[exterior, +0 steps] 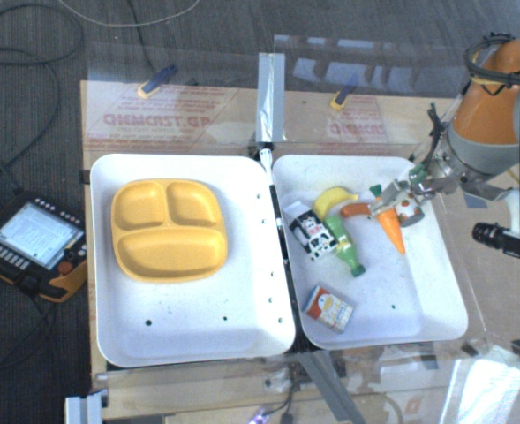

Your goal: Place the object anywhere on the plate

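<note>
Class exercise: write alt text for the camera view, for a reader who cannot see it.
A grey-and-orange robot arm's gripper hovers over toy food in the right bin: carrot, banana, green bottle, small cartons. A yellow sectioned plate lies in the left bin.

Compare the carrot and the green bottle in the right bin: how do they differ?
The carrot is orange and tapers to a point; the bottle is green and rounded, with a yellowish label. The carrot lies at the gripper, near the bin's right side; the bottle lies mid-bin, touching the black-and-white carton. Both lie flat in the right bin, slanting the same way, similar in length.
</note>
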Controlling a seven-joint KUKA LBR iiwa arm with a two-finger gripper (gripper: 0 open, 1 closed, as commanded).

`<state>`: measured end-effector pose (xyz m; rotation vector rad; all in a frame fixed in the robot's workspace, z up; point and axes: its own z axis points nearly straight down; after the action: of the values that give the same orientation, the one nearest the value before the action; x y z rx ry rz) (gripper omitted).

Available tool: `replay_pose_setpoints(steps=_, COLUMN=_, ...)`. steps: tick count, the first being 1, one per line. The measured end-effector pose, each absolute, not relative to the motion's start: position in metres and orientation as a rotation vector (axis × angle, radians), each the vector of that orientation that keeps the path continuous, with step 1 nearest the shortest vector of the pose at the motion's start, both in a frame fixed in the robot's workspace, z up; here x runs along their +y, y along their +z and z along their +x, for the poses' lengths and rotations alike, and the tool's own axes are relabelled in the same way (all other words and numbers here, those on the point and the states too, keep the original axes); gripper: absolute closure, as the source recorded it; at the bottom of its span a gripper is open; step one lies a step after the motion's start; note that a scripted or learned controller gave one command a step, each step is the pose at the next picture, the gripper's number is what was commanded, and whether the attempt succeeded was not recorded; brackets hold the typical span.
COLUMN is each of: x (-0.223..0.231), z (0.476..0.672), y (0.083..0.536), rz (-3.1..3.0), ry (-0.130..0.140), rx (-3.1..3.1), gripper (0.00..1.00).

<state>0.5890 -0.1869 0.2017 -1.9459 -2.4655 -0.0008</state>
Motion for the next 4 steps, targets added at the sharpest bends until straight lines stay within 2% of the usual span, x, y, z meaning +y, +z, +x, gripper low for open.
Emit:
replay_pose_setpoints(steps=1, x=-0.115, z=0.602, y=0.194, rz=-1.609, ry=0.001, rx=-2.697, gripper=1.0)
replay_pose_setpoints(steps=2, x=-0.051, z=0.615, y=0.208, rz=-1.373, ry=0.002, rx=-2.827, gripper=1.0)
replay_pose_setpoints(steps=3, x=0.055, z=0.621, y=0.183, rz=-1.446, ry=0.001, rx=-2.786, gripper=1.0)
replay_pose_setpoints(steps=4, x=0.134, z=0.651, y=0.16, rz=-1.425, ry=0.001, rx=-2.799, gripper=1.0)
